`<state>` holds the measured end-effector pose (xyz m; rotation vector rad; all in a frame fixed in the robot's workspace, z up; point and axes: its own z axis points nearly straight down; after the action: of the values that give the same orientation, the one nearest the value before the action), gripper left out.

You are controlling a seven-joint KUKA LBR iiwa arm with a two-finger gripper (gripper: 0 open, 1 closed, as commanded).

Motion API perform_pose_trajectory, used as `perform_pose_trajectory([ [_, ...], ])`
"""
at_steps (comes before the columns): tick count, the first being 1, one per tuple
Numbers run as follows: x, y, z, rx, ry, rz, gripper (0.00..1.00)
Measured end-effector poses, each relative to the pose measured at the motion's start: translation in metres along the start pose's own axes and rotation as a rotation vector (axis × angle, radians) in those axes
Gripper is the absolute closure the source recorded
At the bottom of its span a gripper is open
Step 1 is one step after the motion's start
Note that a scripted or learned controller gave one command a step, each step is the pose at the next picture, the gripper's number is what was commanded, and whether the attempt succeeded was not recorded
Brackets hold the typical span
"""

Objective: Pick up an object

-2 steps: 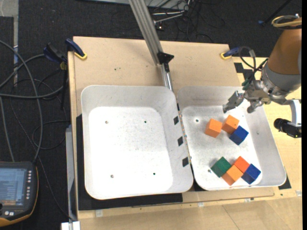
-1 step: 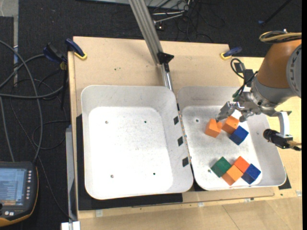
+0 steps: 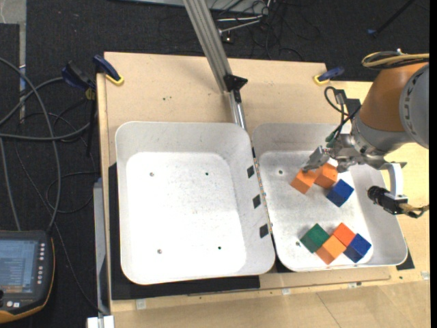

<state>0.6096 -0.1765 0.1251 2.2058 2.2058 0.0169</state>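
Tool (image 3: 322,161) low in right bin (image 3: 389,251) | finger state: cannot tell | orange block (image 3: 304,180) beneath, long axis slanting up-right

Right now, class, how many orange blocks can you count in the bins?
4, all in the right bin: two by the tool, two in the front cluster. Others may hide under the arm.

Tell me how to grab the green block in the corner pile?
Judging by the view, come straight down on the green block and pinch its upper-left and lower-right faces. Its left side sits free, but an orange block presses against its right, so squeeze across the open faces.
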Motion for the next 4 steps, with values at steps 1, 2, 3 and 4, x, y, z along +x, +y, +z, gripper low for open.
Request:
perform_pose_trajectory([
  [1,0.0,0.001,-0.01,-0.004,0.0,0.0,1.0],
  [2,-0.007,-0.004,-0.061,0.017,0.005,0.001,1.0],
  [3,-0.007,-0.002,-0.085,0.019,0.006,-0.002,1.0],
  [4,0.048,-0.006,-0.097,0.022,0.01,-0.008,1.0],
])
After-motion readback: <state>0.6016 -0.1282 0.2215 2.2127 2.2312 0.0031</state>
